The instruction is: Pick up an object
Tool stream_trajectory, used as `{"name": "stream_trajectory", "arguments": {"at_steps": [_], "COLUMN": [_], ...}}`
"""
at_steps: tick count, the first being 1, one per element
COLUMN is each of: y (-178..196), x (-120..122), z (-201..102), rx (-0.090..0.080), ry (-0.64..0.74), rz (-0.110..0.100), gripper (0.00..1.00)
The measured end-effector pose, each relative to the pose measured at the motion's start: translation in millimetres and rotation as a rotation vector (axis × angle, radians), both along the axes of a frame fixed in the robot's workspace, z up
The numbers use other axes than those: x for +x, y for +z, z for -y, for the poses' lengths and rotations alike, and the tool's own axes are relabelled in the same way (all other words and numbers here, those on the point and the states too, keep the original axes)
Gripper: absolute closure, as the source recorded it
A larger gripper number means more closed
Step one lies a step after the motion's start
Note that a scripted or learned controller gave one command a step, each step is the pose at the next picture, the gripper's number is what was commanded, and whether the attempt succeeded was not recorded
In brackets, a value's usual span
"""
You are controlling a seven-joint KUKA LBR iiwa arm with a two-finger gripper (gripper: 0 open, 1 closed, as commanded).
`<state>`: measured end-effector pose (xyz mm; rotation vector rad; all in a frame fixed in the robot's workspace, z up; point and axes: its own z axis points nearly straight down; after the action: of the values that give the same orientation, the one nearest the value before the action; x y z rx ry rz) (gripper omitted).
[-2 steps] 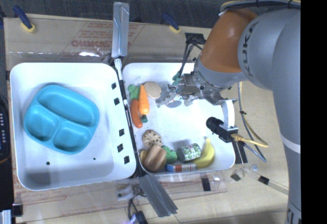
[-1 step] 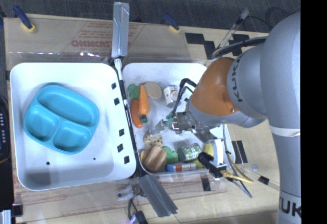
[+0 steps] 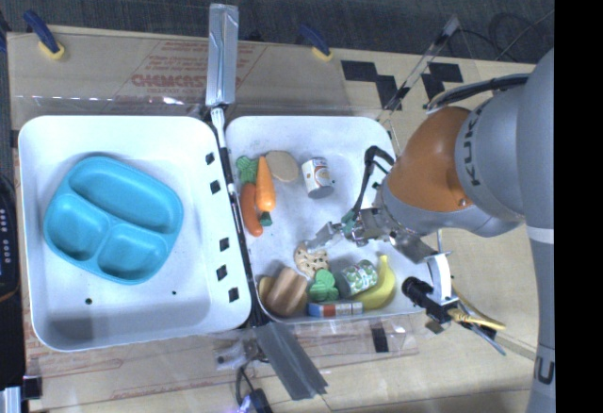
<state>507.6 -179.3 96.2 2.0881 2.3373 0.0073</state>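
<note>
- Your gripper (image 3: 332, 234) hung low over the right bin (image 3: 292, 130), with its fingers slightly spread and nothing between them.
- Just beneath its tips lay a round cracker (image 3: 308, 260), near the bin's near edge.
- A banana (image 3: 382, 285) and a carrot (image 3: 265, 184) lay close by.
- The left bin (image 3: 113, 133) held a blue tray (image 3: 113, 218).

Toys crowd the right bin's (image 3: 283, 130) near edge; its centre lies open.

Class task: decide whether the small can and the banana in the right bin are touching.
Apart. The camera view shows bare white bin floor between the small can and the banana.
</note>
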Motion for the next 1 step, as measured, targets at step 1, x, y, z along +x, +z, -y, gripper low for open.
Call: {"name": "stream_trajectory", "arguments": {"at_steps": [1], "y": [-0.2], "x": [-27.1], "z": [30.9], "rx": [0.001], "ry": [0.044], "rz": [-0.001], "gripper": [0.0]}}
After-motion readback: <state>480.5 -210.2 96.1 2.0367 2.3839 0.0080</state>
